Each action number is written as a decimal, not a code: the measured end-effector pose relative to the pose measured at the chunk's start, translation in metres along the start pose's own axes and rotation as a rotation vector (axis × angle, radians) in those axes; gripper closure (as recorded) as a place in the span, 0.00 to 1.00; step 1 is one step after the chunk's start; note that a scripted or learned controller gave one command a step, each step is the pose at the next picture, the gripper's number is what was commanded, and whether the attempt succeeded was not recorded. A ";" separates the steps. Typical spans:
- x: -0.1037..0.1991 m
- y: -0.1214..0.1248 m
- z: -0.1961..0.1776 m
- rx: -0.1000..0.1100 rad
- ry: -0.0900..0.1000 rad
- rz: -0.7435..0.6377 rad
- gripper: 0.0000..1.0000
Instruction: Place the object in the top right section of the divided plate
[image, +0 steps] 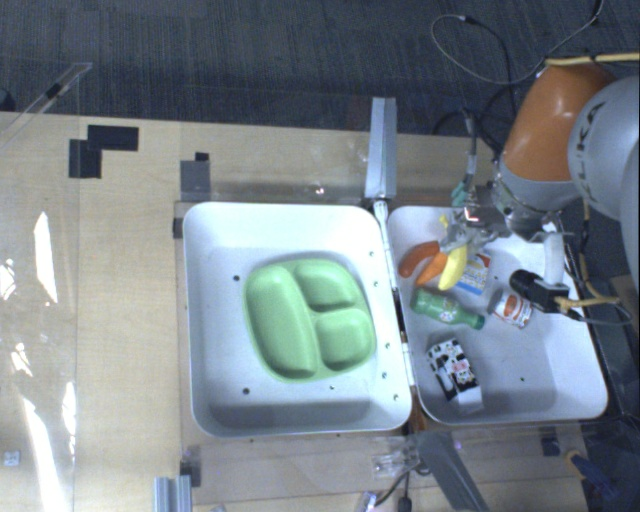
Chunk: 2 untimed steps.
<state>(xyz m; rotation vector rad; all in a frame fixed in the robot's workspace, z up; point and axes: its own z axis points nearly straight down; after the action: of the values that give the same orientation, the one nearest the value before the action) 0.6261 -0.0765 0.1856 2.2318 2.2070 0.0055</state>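
Nearest the lens, below the tool (468, 222), lay a black-and-white box (455, 368); a green bottle (446, 307), a can (512, 310) and a carrot (425, 262) crowded the yellow object (454, 269) just beneath it. Whether it gripped: unclear. Left sat the divided plate (309, 318).

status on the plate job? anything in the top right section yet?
Nothing placed: the green divided plate in the left bin holds no object. The claw is over the right bin's clutter by the yellow item. Grasping, carrying and placing are left.
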 end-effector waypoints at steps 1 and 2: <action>0.017 0.032 0.001 0.000 -0.001 0.022 1.00; 0.077 -0.087 0.000 0.000 0.001 0.088 1.00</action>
<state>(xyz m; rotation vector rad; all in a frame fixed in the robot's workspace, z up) 0.5404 0.0016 0.1853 2.3272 2.1075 0.0061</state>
